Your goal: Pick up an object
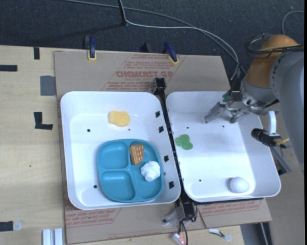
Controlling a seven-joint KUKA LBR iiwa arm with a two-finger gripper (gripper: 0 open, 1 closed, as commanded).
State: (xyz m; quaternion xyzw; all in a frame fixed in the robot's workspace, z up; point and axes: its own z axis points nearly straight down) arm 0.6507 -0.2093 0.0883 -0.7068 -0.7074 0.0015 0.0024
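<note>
Gripper [222,117] hangs over the right bin [255,188] near its back edge, fingers spread apart, nothing between them. Nearest, a white ball [239,184] sits in that bin's front corner; farther back a green piece [183,142] lies by the divider, well apart from the gripper

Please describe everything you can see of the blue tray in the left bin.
The blue tray looks like plastic, with rounded corners and three compartments. It lies flat on the left bin, toward its near side. A brown waffle-like piece sits in the narrow right compartment, with a white crumpled lump just below it.
</note>
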